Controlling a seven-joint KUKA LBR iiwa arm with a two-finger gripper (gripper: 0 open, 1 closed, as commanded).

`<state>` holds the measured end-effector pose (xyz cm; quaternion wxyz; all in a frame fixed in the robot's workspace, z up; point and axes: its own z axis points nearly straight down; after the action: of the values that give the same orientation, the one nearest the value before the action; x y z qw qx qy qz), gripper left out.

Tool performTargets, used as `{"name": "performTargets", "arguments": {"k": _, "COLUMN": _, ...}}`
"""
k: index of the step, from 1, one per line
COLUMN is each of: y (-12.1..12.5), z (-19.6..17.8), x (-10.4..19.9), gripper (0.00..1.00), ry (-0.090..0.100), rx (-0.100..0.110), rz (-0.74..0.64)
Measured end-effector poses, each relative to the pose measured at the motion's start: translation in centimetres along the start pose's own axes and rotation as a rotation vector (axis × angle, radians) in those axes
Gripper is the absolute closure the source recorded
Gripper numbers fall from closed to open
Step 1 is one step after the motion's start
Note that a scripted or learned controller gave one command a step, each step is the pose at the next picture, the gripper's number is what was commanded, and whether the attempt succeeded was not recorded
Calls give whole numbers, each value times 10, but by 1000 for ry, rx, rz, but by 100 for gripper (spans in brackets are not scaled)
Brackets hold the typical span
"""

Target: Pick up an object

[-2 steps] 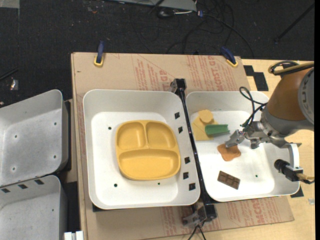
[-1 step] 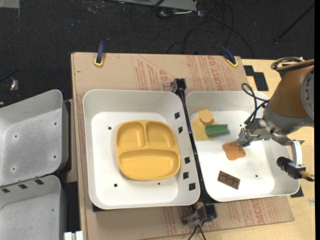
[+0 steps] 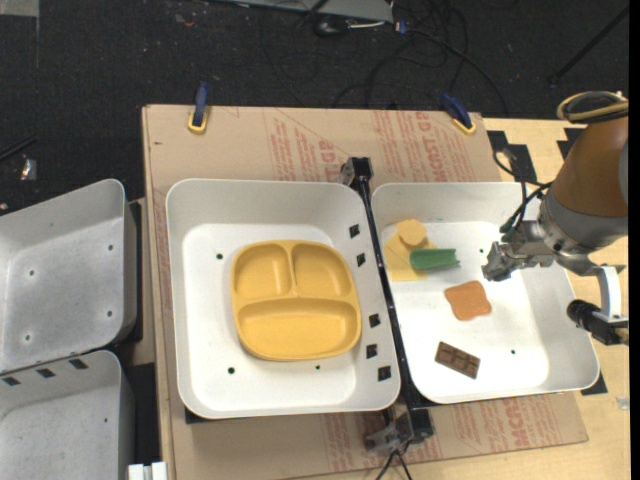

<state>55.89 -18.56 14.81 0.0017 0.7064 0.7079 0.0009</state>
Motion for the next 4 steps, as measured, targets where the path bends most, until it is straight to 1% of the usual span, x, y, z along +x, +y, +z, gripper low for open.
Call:
{"name": "performTargets", "arguments": {"k": 1, "y": 8, "z": -60, "x": 2, "gripper": 100, "ry": -1, "rx": -1, "rz": -1}}
{"name": "performTargets", "arguments": {"k": 2, "y": 9, "z": -83, "x": 2, "gripper": 100, "ry": 0, "rx": 0, "rz": -1}}
{"name": "performTargets", "arguments": {"k": 3, "y": -3, "z": -72, "x": 57, "gripper": 100, "ry": 3, "rx": 6, "rz": -4}}
{"name": "performTargets", "arguments": {"k": 4, "y": -24, "z": -75, "x": 105, "gripper": 100, "ry": 3, "rx": 6, "rz": -4}}
